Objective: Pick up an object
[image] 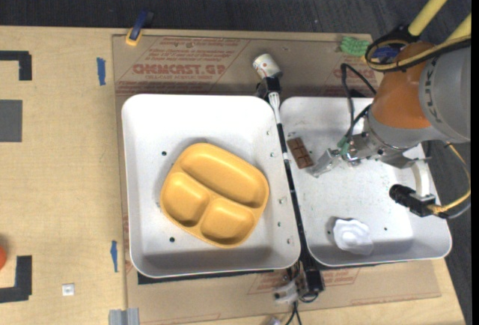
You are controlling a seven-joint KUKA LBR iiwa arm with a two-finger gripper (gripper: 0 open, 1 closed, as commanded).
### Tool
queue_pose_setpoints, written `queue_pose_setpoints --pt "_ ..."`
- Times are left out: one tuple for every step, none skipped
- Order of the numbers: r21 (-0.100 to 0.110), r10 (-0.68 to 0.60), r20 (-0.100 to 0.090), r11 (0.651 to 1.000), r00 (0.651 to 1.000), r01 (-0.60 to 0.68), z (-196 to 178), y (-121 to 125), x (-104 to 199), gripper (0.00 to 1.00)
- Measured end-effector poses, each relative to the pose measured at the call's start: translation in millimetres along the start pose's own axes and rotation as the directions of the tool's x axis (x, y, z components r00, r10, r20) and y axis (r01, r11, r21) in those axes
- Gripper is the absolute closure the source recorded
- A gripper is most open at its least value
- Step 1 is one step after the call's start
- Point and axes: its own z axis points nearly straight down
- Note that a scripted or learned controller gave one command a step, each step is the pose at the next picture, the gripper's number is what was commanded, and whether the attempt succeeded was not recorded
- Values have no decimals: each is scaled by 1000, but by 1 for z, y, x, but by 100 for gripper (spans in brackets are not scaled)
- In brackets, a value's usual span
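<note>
1. Camera view: nothing looks picked up yet, so the whole grasp is judged still to come. The gripper point(323, 163) sits low in the right bin point(426, 248), holding nothing visible; how far it is open I cannot tell.
2. Same view: a small brown block point(299, 153) lies just beside the gripper toward the left bin point(142, 166), a white crumpled object point(352, 234) lies nearer the bin's front wall, and a yellow divided tray point(215, 193) fills the left bin's middle.

grey arm point(449, 95), orange band, black cables, silvery hand point(323, 164).
</note>
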Motion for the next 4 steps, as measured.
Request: queue_pose_setpoints --pt "-3 0 0 1000 1000 0 -10 1 0 100" --pt "-3 1 -1 1000 1000 -1 -10 1 0 0" --pt "1 -110 0 994 994 110 0 -42 17 0" --pt "1 -436 -1 900 900 436 0 -67 -9 0"
